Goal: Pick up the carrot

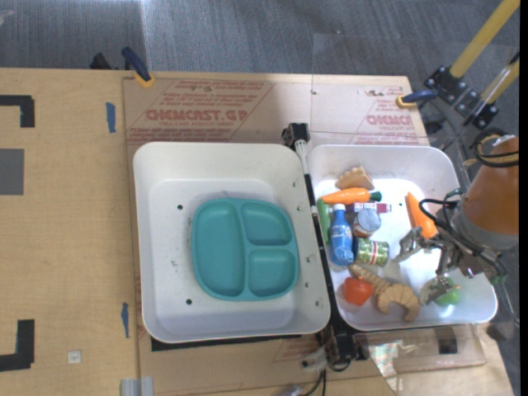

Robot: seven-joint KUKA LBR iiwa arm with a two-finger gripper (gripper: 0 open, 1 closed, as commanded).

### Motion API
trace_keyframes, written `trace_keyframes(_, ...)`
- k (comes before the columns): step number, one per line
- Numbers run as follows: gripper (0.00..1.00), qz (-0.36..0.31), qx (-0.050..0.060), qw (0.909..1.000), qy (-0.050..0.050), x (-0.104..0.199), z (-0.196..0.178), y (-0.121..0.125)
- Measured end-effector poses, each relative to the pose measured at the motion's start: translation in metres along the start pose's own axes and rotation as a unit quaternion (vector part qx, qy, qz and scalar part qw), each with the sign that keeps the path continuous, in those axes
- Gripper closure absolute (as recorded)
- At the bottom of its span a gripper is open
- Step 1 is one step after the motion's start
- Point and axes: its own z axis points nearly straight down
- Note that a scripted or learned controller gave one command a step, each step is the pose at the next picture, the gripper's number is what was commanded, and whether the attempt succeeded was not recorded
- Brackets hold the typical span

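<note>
Tapered smooth orange carrot (345, 195)

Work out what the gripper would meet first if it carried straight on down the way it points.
Probably the bare floor of the right bin, since the gripper hangs over an open patch; depth is unclear.

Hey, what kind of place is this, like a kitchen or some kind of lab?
Most likely a robotics lab, not a kitchen: a robot arm reaches over two white bins on a cardboard-covered bench, and the carrot lies among toy food beside a teal divided tray.
</note>
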Motion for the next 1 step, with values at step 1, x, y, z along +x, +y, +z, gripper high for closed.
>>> trace_keyframes(1,0.00,0.161,0.000,0.9869,0.000,-0.0357,0.0016,-0.0381)
